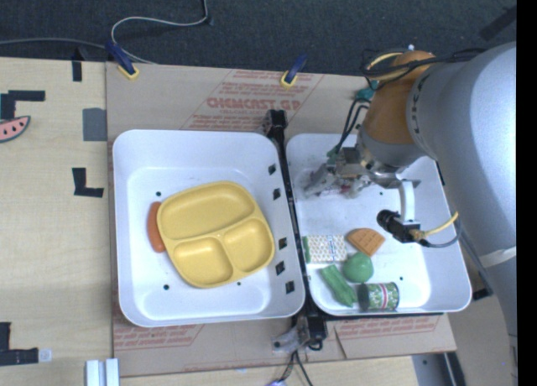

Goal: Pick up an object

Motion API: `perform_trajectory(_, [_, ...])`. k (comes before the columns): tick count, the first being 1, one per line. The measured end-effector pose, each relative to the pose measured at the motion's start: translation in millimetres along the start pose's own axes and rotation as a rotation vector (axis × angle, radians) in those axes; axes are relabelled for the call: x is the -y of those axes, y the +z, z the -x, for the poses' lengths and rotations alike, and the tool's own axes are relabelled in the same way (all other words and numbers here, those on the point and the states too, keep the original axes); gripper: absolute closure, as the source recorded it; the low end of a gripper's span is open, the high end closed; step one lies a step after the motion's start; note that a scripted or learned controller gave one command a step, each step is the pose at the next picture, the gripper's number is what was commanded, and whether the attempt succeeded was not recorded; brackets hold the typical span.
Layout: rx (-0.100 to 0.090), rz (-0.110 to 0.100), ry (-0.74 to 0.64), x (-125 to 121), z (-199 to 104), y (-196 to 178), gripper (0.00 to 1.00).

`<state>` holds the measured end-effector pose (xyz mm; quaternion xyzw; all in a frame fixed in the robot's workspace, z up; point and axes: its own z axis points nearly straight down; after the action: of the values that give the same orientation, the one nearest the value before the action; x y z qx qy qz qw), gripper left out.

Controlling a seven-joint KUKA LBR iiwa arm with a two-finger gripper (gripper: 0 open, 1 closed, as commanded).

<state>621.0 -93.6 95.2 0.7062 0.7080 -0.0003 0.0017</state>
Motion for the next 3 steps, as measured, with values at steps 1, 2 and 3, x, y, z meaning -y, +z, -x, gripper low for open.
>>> perform_trajectory(1, [-0.001, -0.001, 0.0, 0.3, -0.2, -9.1, 1.0])
perform_trajectory(2, [-0.001, -0.001, 0.0, 0.3, -0.2, -9.1, 0.0])
perform_trajectory(3, [-0.002, -0.002, -0.001, 0.5, -0.4, -18.3, 1.0])
